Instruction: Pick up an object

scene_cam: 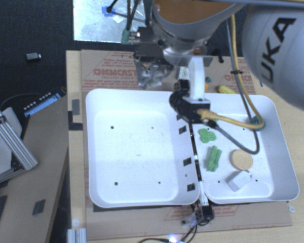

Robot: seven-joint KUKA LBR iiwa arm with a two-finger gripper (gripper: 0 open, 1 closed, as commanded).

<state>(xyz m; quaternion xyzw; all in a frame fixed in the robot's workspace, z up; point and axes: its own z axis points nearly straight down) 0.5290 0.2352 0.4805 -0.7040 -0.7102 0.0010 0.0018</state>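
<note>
The right bin (276, 151) holds a small green clover-shaped piece (207, 134), a longer green piece (214, 158), a tan round disc (241, 160) and a pale grey block (238, 180). My gripper (152, 76) hangs under the grey and orange arm, over the cardboard just behind the back rim of the left bin (99, 151). It is well away from the objects, and nothing shows in it. A white bracket and a black cable mount (192, 103) on the wrist cover the back of the divider between the bins.
A yellow cable (233, 121) and a grey one loop over the back of the right bin. A yellow item (225, 89) lies on the cardboard behind that bin. An aluminium rail (10, 140) stands at the left.
</note>
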